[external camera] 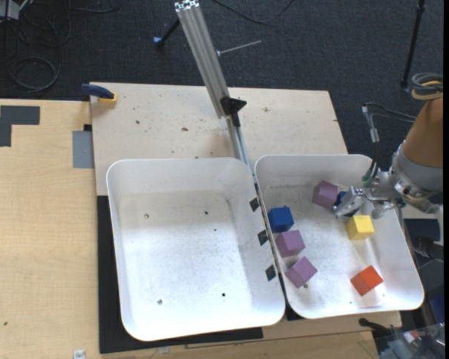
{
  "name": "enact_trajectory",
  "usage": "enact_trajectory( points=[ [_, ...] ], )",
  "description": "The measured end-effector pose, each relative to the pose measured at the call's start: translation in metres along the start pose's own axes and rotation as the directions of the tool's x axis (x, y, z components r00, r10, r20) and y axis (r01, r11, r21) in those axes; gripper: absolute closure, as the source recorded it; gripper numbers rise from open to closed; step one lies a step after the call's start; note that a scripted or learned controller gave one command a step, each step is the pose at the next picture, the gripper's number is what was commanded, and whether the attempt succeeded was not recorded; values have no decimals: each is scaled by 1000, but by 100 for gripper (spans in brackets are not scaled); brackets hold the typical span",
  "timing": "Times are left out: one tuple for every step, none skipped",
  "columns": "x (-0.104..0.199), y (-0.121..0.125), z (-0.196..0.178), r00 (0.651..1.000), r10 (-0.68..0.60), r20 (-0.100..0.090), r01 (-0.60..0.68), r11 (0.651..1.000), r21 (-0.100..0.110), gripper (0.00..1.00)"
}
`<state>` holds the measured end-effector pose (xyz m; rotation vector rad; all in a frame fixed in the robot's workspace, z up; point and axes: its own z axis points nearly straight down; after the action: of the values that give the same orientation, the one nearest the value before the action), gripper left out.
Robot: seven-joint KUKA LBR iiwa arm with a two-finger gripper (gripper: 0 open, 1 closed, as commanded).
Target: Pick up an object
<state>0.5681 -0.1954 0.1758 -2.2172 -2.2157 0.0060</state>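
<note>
At the right of the frame the pincer [354,203] sits low inside the right bin [404,294], reaching in from the right edge, just above the yellow cube [360,226] and just right of the upper purple cube [325,194]. Whether its fingers are spread or closed I cannot tell (they blur into a metallic tangle), and nothing is visibly between them. The likeliest target, judging by nearness, is the yellow cube, which lies flat on the bin floor right of centre, touching or nearly touching the pincer tip. Being a cube it has no real long axis; its faces sit slightly turned against the bin walls, so a grasp would need the fingers squared to one pair of faces. The other pieces are scattered loosely: a blue cube [280,218] and two more purple cubes [290,242] [301,271] near the bin's left wall, an orange cube [367,280] toward the lower right. The left bin [135,193] rests beside it on the tabletop [157,118].
</note>
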Motion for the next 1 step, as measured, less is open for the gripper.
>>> enact_trajectory(
  points=[
    [-3, 2, 58, 1000, 2, 10, -2, 1000, -13, 0]
  ],
)
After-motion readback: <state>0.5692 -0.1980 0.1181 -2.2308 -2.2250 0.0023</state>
